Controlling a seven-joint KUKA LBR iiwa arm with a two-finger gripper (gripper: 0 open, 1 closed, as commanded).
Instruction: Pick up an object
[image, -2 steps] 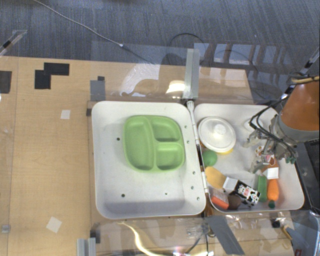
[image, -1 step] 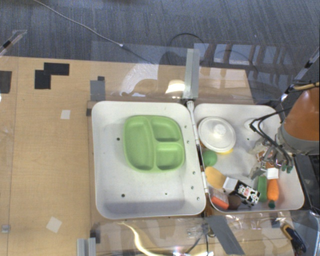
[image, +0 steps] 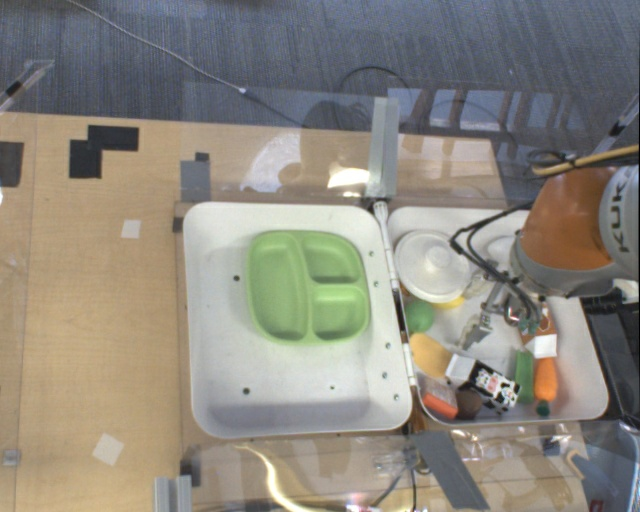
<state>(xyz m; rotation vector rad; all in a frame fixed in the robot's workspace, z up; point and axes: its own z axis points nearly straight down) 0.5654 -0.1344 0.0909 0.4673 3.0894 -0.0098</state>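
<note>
Gripper (image: 478, 333) is hanging over right bin (image: 590, 395), finger state unreadable; black-and-white block (image: 495, 386) is lying at five o'clock, just beside.

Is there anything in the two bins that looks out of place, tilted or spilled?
Nothing looks spilled or damaged. The green divided plate lies flat, alone in the left bin. The right bin is crowded: a white bowl, an orange carrot and small toys lie jumbled beneath the hand.
</note>
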